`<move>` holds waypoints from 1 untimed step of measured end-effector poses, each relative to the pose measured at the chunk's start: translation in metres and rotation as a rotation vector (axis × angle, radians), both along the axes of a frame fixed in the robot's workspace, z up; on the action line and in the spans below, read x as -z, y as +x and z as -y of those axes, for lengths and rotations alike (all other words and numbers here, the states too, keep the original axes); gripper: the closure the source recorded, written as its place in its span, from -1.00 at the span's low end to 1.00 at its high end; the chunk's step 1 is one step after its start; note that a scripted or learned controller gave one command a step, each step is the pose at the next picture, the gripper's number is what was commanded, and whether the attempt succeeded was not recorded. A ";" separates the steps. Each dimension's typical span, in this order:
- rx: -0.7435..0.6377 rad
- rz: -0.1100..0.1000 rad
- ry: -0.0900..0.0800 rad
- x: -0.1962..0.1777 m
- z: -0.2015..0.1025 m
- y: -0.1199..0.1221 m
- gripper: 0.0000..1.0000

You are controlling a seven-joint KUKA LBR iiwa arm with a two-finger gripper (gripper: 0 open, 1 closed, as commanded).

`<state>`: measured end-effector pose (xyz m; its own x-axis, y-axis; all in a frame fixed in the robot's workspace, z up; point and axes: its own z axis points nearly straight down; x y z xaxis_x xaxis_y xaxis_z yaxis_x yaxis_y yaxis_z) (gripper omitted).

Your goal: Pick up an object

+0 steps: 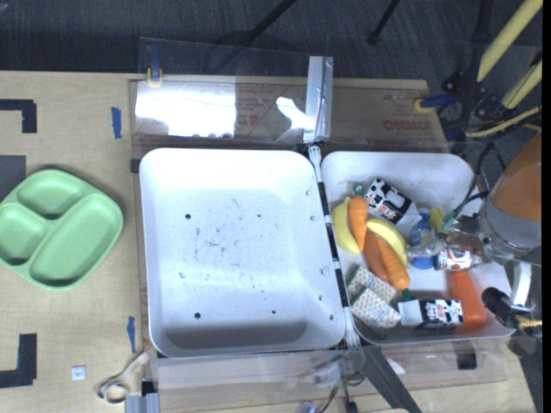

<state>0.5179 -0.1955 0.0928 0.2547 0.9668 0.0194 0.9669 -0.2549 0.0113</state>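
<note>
Black-and-white cow-print box (441, 313) lowest in right bin (448, 172), beside orange carrot (385, 260), yellow banana (344, 228), jaws' state unclear.

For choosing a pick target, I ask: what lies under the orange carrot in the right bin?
Under the long orange plastic carrot lies a yellow banana. Whatever is beneath them stays covered.

No legible text, brand, number or sign. Reddish print on the cardboard sheet (258, 110) behind the bins: too faint and glare-washed to read. Black-and-white patterned cartons (386, 200), in the right bin: markings unreadable. Small label on the bottle (449, 259) among the right bin's items: blurred, no characters distinguishable.
</note>
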 end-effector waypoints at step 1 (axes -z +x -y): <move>0.162 -0.003 -0.008 0.000 -0.007 0.060 -1.00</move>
<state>0.5781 -0.1882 0.0930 0.4074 0.9132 0.0105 0.9131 -0.4075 0.0111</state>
